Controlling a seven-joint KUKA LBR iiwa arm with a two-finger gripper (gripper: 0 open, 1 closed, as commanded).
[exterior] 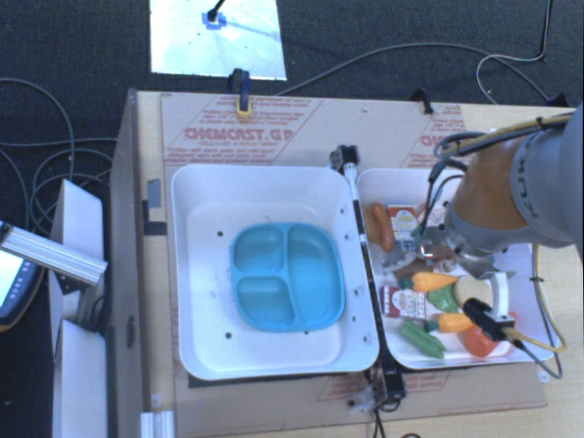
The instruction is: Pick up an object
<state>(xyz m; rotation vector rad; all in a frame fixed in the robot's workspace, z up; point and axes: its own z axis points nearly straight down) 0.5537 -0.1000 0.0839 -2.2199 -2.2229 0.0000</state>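
Count, camera view:
- white bins: 2, left bin [196, 245] and right bin [401, 182], side by side on one tabletop [301, 126]
- blue divided plate [287, 276]: 1, three compartments, in the left bin
- arm [520, 190]: 1

Right bin, partly covered by the arm, so the count is for visible items only:
- hot dog [380, 225]: 1
- small cartons: 2, one up top [402, 221], one lower [408, 303]
- carrots: 2, upper [432, 282], lower [453, 322]
- green vegetable [422, 338]: 1
- red round piece [478, 341]: 1

Anything under the wrist can't be counted.
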